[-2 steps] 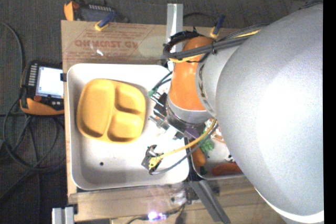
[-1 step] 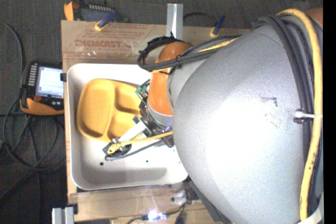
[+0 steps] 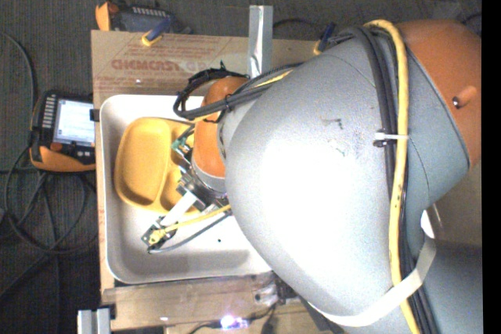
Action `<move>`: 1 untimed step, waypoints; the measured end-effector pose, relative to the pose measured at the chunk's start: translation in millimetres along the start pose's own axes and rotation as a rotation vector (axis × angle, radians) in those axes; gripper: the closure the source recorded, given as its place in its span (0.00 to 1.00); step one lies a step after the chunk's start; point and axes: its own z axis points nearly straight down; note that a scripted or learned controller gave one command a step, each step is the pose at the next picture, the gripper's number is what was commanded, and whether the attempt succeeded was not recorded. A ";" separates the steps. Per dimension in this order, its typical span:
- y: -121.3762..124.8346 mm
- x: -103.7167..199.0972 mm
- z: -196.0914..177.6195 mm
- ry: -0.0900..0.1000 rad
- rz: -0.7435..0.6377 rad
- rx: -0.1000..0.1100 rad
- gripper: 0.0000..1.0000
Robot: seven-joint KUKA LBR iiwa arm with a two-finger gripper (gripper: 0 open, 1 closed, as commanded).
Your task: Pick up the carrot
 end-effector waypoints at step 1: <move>-3.2 40.2 -86.6 -0.053 0.170 0.009 1.00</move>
